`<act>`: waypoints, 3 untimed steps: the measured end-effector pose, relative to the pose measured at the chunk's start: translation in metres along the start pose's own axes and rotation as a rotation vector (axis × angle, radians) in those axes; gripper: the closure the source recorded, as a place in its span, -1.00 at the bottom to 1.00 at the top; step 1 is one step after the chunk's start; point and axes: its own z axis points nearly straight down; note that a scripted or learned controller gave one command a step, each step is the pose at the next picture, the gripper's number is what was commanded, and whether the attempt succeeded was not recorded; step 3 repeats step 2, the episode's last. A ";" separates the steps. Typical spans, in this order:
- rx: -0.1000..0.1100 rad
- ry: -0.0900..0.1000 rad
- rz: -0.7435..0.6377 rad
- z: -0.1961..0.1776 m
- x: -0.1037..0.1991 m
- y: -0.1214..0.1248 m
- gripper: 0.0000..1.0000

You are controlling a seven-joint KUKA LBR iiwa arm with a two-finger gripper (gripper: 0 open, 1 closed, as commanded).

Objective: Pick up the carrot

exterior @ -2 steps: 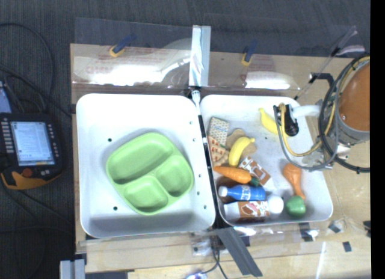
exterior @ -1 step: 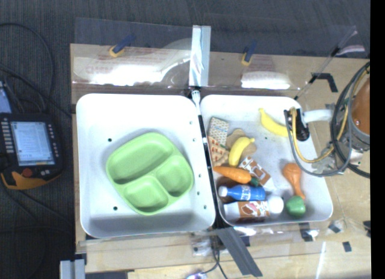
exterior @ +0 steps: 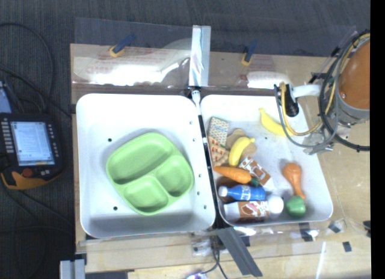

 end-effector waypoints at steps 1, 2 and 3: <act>-0.001 -0.005 0.029 0.038 -0.066 0.015 1.00; -0.001 -0.001 0.001 0.043 -0.039 0.009 1.00; -0.001 -0.001 0.001 0.043 -0.039 0.009 1.00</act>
